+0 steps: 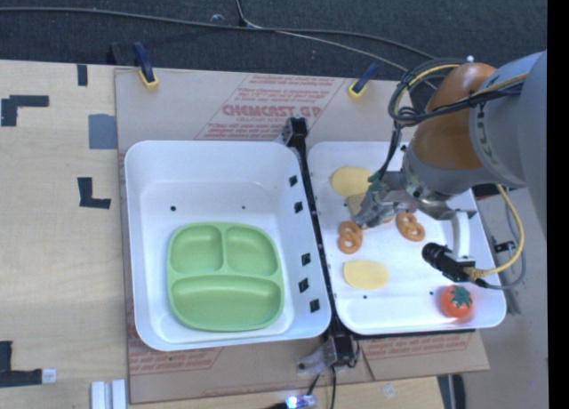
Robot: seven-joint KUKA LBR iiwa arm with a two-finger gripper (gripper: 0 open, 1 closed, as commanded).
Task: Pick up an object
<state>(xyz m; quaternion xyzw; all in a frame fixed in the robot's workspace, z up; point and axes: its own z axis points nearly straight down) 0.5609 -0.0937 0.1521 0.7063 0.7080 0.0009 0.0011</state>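
Brown cardboard is covering the bench, and two white bins are sitting on it side by side. A green plate (226, 276) with three sections is lying in the left bin (142, 220). The right bin (391, 318) is holding little toy foods.

The gripper (372, 207) is hanging low near the middle of the right bin, closer to its far edge. I cannot tell how wide it is standing, and I cannot see anything held in it.

Just below it and a bit toward the bin's left edge, a brown pretzel (349, 237) is lying flat — this looks like the closest thing to grab. A second pretzel (411, 226) is lying on the other side, close by. Both look bumpy and twisty, with holes.

A smooth yellow chip (350, 180) is resting near the far edge, and another yellow chip (365, 274) is lying nearer the front edge. A round, shiny tomato (456, 301) is sitting in the front right corner — well apart from the gripper.
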